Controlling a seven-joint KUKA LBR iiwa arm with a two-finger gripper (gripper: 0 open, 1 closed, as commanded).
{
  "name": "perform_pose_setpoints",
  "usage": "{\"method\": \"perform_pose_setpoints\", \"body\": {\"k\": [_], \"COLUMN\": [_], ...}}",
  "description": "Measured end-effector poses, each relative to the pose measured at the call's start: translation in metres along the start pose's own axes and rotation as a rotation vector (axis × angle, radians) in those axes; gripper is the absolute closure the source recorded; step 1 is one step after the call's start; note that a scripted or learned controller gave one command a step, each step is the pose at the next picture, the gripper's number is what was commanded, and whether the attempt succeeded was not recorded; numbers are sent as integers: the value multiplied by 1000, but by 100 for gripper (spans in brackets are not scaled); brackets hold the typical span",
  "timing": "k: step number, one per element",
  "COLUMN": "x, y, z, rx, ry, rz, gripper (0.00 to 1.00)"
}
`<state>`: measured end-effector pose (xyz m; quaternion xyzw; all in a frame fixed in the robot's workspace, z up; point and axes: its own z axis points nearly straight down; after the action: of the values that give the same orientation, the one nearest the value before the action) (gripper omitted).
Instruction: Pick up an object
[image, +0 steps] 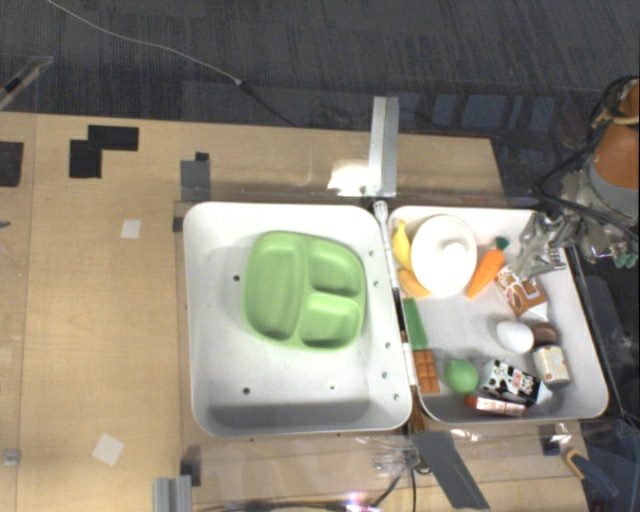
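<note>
Item: my end effector (535, 248). Position: over the upper right corner of the right bin (590, 360), reaching in from the right. State: I cannot tell whether it stands apart or together, and nothing shows held in it.

Item: brown-and-white packet (522, 292). Position: right bin, just below and slightly left of my end effector, closest of all the candidates. It lies tilted, its long axis running from upper left to lower right.

Item: carrot (484, 272). Position: just left of the packet, long axis slanting from upper right to lower left, green tip (501, 243) uppermost. It rests against the white bowl (444, 253).

Item: banana (401, 246). Position: against the left wall of the right bin, beside the bowl.

Item: white egg (515, 336). Position: below the packet, mid-bin. A small jar (551, 364) lies just to its lower right.

Item: cow-print carton (511, 381), green ball (461, 375), chocolate bar (427, 371), green stick (415, 323). Position: lower part of the right bin, well apart from my end effector.

Item: green divided tray (303, 290). Position: middle of the left bin (215, 330), farthest from me.

Assessment: no object is picked yet. The packet lies almost directly under me, so I judge it the likeliest target; the move turns on a short drop down and leftward, with the grip set across the packet's slanted long axis. Risk: the carrot and bin wall crowd it on either side.
</note>
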<state>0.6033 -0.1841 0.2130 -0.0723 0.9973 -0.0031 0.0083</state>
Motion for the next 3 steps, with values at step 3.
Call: {"method": "perform_pose_setpoints", "body": {"k": [3], "x": [89], "y": [24], "z": [-33], "rx": [-2], "ry": [-1], "rz": [-36], "gripper": [100]}}
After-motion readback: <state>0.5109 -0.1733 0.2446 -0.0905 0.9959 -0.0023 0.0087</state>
